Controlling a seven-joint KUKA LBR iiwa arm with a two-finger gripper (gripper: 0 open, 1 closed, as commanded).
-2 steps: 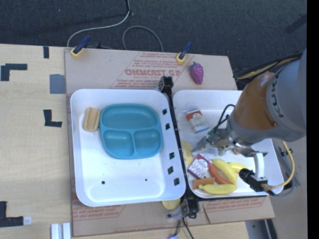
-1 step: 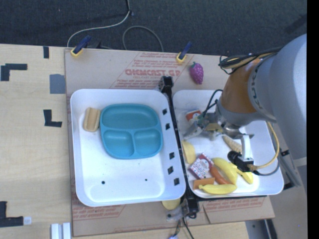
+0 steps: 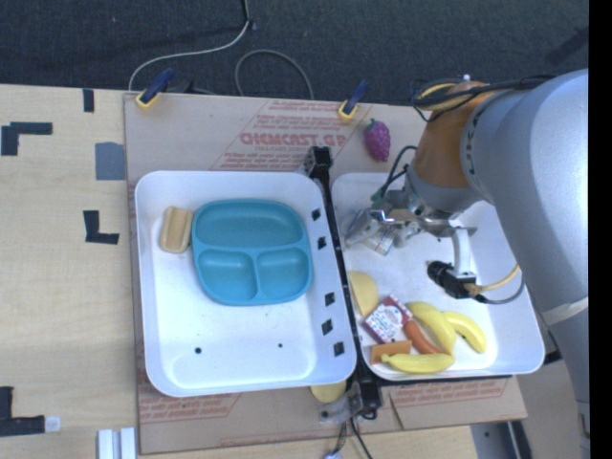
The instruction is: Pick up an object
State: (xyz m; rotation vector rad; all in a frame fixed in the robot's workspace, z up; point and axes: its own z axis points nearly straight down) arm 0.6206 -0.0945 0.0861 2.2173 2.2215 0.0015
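Bananas, a carrot and a red packet crowd the right bin's near end. Farther back the gripper hovers low; I cannot tell its state. Best drop squarely over one piece, away from neighbours.

This looks like a robotics lab, not a home. The worktop is light wood with black tape marks, and a cardboard sheet is fixed on it with clamps. Two white bins stand side by side on the sheet. Loose cables run over dark carpet behind, and a big grey industrial arm reaches in.
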